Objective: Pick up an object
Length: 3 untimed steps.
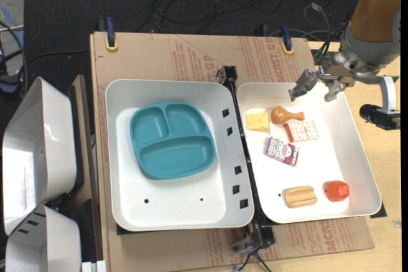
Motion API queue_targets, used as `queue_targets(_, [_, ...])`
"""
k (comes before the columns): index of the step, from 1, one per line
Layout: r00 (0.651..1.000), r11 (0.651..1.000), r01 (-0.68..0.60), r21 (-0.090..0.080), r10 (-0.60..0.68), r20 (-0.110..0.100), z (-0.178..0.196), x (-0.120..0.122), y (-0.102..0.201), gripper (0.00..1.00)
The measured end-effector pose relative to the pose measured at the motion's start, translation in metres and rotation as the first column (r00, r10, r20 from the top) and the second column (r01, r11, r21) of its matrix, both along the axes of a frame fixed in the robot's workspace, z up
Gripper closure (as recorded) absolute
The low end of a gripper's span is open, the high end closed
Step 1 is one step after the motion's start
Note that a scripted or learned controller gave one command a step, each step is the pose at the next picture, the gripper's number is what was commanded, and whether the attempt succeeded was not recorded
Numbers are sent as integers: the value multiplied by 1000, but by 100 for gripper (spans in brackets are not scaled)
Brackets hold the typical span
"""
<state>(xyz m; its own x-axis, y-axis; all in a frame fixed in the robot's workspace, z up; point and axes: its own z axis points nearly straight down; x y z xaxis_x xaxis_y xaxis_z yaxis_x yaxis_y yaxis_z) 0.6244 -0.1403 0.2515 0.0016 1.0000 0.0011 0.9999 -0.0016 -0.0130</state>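
The right bin point(357, 156) holds several toy foods: a yellow cheese slice point(257, 121), an orange drumstick point(286, 114), a red-and-white carton point(301, 131), a pink-and-white packet point(282, 151), a tan hot-dog bun point(299, 196) and a red tomato-like piece point(336, 190). My gripper point(316, 86) hangs open above the bin's far edge, fingers spread and nothing between them. It is up and to the right of the drumstick, clear of every object.
The left bin point(121, 137) carries a teal divided plate point(172, 139). A black divider with clips runs between the two bins. White bins are stacked at the far left off the bench. Clamps and cables lie along the bench's far edge.
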Motion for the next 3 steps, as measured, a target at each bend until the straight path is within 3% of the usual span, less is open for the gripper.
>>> queue_targets(1, [1000, 1000, -2, -2, 2, 13, 8, 2, 0, 0])
queue_targets(3, [1000, 1000, -1, -1, 1, 8, -110, 7, 9, 0])
